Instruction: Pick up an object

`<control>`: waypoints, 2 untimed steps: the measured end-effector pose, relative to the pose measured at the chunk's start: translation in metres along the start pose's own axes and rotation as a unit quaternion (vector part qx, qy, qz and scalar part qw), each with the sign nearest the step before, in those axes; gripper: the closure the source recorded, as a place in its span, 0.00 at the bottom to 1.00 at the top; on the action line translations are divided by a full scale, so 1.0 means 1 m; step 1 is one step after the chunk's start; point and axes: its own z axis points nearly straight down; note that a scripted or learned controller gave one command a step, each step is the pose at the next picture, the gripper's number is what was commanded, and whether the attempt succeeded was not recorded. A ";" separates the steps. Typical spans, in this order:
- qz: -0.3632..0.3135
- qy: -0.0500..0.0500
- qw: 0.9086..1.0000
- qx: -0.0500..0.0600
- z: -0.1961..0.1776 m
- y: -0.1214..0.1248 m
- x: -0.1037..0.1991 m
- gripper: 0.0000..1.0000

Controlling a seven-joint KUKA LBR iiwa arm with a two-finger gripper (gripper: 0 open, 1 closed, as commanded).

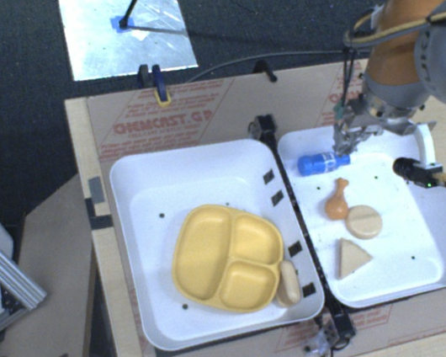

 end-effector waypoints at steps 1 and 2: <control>0.000 0.000 1.000 0.001 -0.051 0.010 -0.005 1.00; 0.000 0.000 1.000 0.002 -0.083 0.012 -0.005 1.00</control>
